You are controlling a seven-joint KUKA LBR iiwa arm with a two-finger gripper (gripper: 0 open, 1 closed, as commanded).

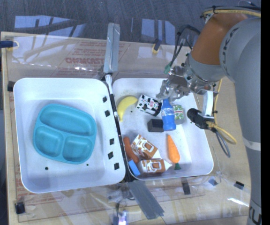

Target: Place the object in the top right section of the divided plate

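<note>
Standing just beneath the jaws (167, 99), blue bottle (168, 117), right bin (198, 158).

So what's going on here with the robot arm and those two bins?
The arm's gripper is down in the right bin, just above a blue bottle that lies among a banana, a carrot and small cartons. The blue divided plate sits in the left bin with nothing on it, so nothing has been placed yet.
</note>
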